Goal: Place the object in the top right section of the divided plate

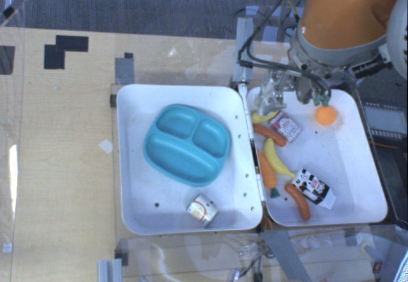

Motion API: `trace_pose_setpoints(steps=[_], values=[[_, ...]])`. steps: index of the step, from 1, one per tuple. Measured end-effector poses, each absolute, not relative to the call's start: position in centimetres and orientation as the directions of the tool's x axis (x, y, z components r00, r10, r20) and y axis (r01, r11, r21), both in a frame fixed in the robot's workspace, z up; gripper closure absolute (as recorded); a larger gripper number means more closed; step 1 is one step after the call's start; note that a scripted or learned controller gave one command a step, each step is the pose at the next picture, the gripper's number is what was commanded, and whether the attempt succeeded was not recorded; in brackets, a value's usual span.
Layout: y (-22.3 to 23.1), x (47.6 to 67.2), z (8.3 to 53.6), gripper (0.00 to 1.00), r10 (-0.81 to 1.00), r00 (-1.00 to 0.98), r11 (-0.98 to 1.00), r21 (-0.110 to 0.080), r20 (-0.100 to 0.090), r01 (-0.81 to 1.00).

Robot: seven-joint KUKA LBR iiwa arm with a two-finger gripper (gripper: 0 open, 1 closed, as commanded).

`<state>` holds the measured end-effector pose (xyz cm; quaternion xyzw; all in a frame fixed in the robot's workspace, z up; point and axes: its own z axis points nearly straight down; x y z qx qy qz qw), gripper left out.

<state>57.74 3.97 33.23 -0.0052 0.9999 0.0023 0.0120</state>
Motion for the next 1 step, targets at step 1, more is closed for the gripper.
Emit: trace_pose_setpoints(steps=[1], values=[[7.98, 56.25, 25.36, 1.00, -0.117, -0.993, 0.993, 0.002, -0.009, -0.117]])
